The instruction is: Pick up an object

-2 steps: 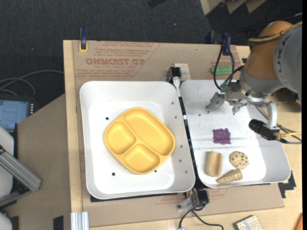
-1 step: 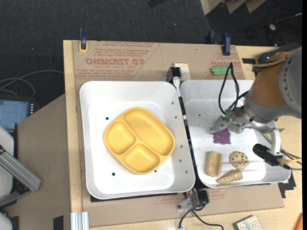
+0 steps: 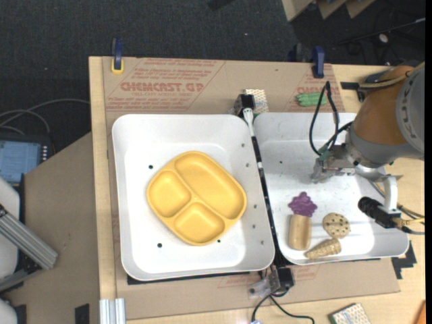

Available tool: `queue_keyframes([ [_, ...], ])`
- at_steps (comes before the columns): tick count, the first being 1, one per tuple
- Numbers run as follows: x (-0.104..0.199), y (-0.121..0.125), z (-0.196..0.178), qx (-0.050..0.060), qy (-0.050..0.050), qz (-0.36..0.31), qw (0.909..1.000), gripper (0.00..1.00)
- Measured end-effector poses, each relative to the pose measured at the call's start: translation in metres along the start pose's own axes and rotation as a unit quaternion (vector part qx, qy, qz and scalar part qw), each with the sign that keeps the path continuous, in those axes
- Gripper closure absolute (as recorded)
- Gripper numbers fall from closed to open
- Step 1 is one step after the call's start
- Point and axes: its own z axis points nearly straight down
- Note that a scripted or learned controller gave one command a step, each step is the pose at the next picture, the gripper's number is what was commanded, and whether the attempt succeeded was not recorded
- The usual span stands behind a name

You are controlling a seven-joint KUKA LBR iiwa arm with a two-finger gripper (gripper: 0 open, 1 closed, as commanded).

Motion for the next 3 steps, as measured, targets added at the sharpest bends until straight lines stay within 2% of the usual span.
queue_keyframes([
  [1,0.0,0.0,0.001,0.0,0.0,0.0,1.0,0.0],
  [2,-0.035,0.067,0.012,0.0,-0.001,-0.001,1.0,0.0],
  [3,-0.037,0.102,0.012,0.0,0.0,-0.002,1.0,0.0],
])
